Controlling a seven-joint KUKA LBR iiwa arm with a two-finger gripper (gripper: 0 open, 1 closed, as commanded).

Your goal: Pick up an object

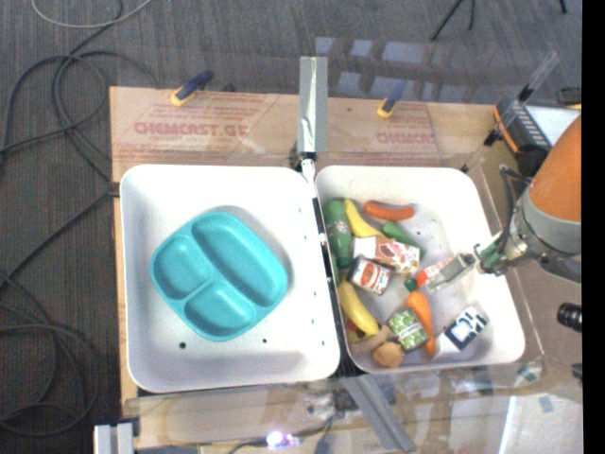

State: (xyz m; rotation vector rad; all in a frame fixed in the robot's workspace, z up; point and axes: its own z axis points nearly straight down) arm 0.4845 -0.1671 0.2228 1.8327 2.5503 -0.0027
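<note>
My claw (470,261) reaches in from the right of the frame, low over the right bin (492,211), its tip just beside a small red-and-white packet (437,272); whether anything is gripped, or how wide the claw stands, I cannot tell from this slant. The bin holds the pile I am to choose from, heaped toward its left wall: two bananas (358,219), a green pepper (337,230), a red sausage (389,211), a small can (370,276), a carton (397,253), a carrot (422,316) and a black-and-white box (465,327) lying apart at lower right. I judge the packet the likeliest target, since it sits clear of the heap where the claw can close without knocking neighbours. The left bin (142,282) carries only a teal divided tray (219,273), probably the place for whatever gets lifted. Both bins rest on the bench (189,130).
</note>
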